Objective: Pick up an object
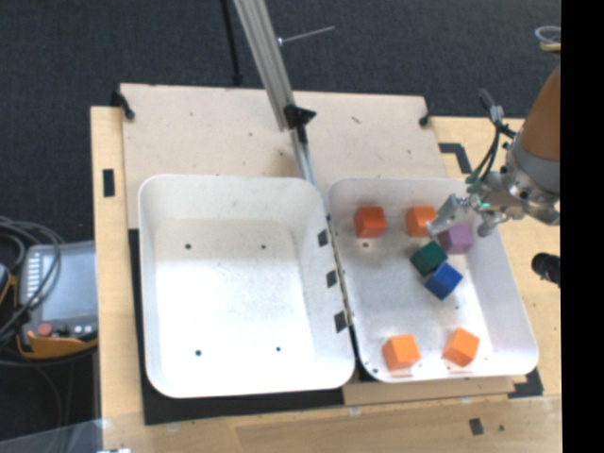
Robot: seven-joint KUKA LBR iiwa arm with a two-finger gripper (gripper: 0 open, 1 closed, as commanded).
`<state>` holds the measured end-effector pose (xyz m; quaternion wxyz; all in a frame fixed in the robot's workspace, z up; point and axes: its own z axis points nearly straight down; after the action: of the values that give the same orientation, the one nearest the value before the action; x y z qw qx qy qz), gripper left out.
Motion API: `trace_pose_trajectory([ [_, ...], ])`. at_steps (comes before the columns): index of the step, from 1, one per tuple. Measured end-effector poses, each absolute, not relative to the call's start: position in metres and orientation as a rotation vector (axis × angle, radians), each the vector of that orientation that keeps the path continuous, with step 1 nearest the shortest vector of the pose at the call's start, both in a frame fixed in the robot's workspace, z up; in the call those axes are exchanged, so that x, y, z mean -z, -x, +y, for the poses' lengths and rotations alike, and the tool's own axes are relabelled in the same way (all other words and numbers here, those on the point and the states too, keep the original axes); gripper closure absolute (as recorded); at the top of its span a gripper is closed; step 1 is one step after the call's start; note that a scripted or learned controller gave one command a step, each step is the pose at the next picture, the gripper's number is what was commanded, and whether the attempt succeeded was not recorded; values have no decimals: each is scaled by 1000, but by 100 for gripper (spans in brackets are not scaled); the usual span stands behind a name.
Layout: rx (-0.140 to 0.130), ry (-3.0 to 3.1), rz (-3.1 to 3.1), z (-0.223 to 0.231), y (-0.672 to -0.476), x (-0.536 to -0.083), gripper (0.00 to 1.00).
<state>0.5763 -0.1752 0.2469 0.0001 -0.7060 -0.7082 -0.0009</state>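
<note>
My gripper (465, 221) hangs over the back right part of the right bin (510, 295). Its two fingers stand apart, one on each side of a purple cube (460, 240) that sits just below them, so it is open. Whether the fingers touch the cube I cannot tell. An orange cube (420, 221) lies right beside the left finger (444, 217). A dark green cube (428, 258) and a blue cube (444, 280) lie touching each other just in front of the purple one.
Another orange cube (370, 221) lies at the back left of the right bin, and two more (401, 351) (461, 345) near its front wall. The left bin (143, 253) adjoins it. A metal pole (264, 50) slants up from behind the bins.
</note>
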Motion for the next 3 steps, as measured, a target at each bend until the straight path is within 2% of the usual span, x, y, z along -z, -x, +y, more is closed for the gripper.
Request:
trace_pose_trajectory([
  [1, -7, 2221, -2219, -170, -569, -190, 0],
  [2, -1, 2230, -2225, -178, -570, -133, 0],
  [3, 1, 2228, -2223, -179, -570, -122, 0],
])
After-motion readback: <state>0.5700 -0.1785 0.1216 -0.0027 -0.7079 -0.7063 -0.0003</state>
